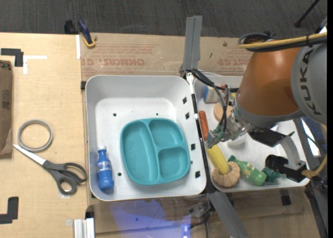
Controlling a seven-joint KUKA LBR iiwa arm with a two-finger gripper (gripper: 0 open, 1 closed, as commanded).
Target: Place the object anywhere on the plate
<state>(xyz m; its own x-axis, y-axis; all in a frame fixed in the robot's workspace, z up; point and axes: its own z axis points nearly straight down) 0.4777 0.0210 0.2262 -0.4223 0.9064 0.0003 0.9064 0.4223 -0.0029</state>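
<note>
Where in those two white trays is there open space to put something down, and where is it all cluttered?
The teal plate has three bare compartments. In the left bin, the white floor behind the plate is free, and a strip beside the blue bottle. The right bin's near end is crowded: corn, green toy, with the end effector just above.

Two white bins are seen side by side. In the left bin (99,96) a teal divided plate (155,151) is laid, w/ a blue bottle (104,168) just beside its left edge, apart from it. The arm (270,83) is reached over the right bin (299,182); the gripper (214,139) is held low near that bin's left wall, just above a corn cob (219,159). A round tan item (227,175), a green bottle (252,173) & a red-orange stick (203,123) are also seen there. Scissors (54,168) & a tape roll (35,135) are laid on the bench, well left of the bins.
</note>
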